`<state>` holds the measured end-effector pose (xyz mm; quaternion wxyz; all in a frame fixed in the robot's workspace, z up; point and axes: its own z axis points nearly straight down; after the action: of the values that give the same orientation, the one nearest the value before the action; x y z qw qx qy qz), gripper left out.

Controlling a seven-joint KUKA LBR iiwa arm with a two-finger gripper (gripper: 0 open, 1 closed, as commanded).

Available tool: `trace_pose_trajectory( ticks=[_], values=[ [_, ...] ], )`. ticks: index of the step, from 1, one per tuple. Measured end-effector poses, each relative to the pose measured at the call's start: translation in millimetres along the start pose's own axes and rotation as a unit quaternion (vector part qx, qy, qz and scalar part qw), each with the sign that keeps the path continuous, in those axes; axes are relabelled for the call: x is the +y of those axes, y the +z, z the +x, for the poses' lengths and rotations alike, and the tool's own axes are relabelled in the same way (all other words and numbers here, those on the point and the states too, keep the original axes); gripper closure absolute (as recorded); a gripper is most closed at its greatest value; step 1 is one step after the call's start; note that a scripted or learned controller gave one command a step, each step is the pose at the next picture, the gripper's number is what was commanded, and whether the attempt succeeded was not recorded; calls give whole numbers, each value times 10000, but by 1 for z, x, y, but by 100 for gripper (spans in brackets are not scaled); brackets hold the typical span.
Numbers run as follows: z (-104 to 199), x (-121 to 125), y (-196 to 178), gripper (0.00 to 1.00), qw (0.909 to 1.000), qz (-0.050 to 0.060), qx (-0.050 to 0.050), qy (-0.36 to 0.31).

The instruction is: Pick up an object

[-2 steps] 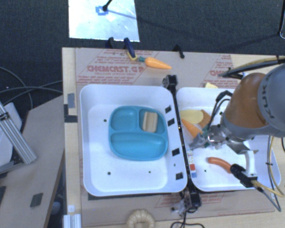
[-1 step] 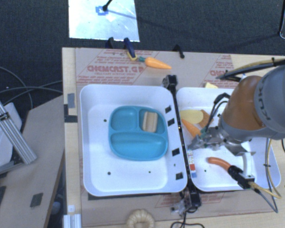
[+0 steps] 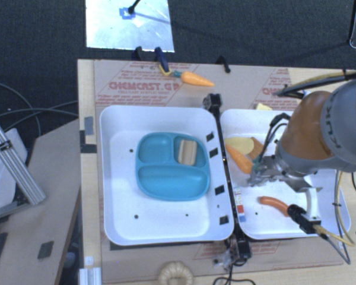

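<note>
From above, a brown bench (image 3: pixel 136 82) on dark carpet (image 3: pixel 35 34) bears two white bins. The left bin (image 3: pixel 121 218) holds a blue tray (image 3: pixel 163 177). The gripper (image 3: pixel 258 176) hangs low in the right bin (image 3: pixel 249 227), just beside a carrot (image 3: pixel 240 159); its grip cannot be told. A sausage (image 3: pixel 273 203) lies near.
</note>
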<state>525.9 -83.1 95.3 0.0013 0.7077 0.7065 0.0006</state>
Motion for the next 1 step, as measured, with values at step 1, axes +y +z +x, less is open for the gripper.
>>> trace_pose_trajectory(
  ticks=[1],
  values=[
    [-1,0,-42,100,10000,-4,2,-23]
  ],
)
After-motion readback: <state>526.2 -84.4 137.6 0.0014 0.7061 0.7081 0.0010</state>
